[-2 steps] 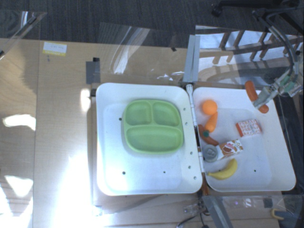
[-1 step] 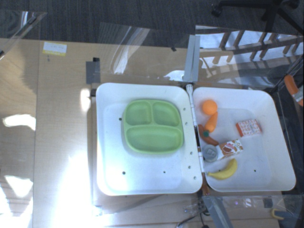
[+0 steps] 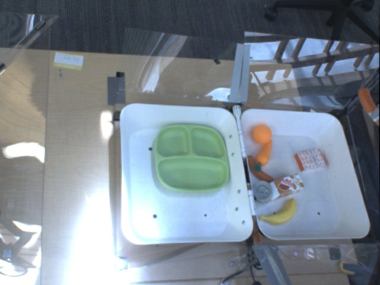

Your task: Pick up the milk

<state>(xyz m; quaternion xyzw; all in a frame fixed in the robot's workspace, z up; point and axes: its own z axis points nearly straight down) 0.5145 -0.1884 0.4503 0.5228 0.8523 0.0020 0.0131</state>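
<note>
Since the milk (image 3: pixel 289 185) looks like a small white carton with a red label, lying on its side, I'd expect it to be light and fairly stiff, with smooth faces that could slip or skid under a off-centre pinch. My best guess for a grasp is across the two long flat sides at mid-body, not on the ends, coming down from above; squeeze gently, since a thin-walled carton may dent. It sits in the right bin (image 3: pixel 350 177), lower-left part, well crowded: a grey round can (image 3: pixel 262 191) touches or nearly touches its left end, the banana (image 3: pixel 281 213) is just below it, and the carrot (image 3: pixel 263 159) is just above-left. The red patterned box (image 3: pixel 310 159) is near, up and to the right, apart from it. The orange (image 3: pixel 261 133) is farther up. The left bin (image 3: pixel 133 218) holds the green divided plate (image 3: pixel 191 158), not relevant here. Only an orange patch of the arm (image 3: pixel 368 100) is visible at the right edge, above the right bin's far corner and well apart from the milk, up and right of it. Gripper state: cannot tell. Nothing is grasped as far as I can see; the milk rests on the bin floor. The approach needs to clear the box on the way.
</note>
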